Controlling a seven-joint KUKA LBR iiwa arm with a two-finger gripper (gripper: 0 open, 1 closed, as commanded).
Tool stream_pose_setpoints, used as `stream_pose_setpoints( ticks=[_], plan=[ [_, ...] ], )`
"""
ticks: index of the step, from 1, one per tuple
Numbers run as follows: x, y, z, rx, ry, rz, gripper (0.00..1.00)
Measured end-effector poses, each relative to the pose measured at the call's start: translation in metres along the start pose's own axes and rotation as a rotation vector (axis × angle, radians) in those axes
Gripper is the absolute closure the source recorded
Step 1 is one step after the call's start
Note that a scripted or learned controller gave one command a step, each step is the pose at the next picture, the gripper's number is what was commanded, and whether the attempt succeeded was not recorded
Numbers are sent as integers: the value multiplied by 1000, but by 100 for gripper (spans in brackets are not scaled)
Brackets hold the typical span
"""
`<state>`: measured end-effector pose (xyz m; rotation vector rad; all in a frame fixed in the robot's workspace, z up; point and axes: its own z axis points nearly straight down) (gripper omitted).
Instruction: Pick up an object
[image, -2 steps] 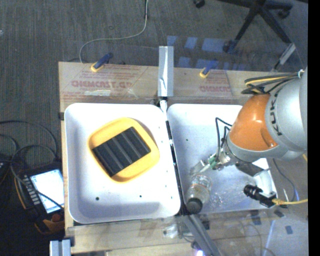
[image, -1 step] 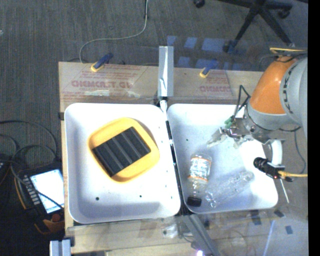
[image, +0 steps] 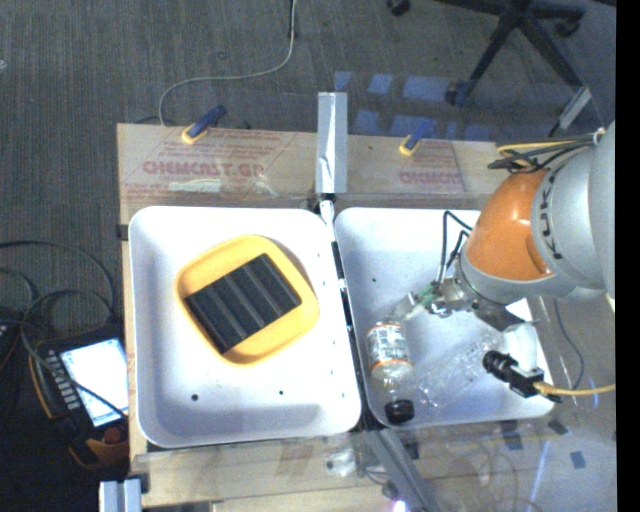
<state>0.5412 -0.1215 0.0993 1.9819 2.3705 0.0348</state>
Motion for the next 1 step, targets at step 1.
stream_pose_setpoints(
  ticks=[1],
  plan=[
    [40, -6, -86, 51, 24, -19, 0]
  ],
)
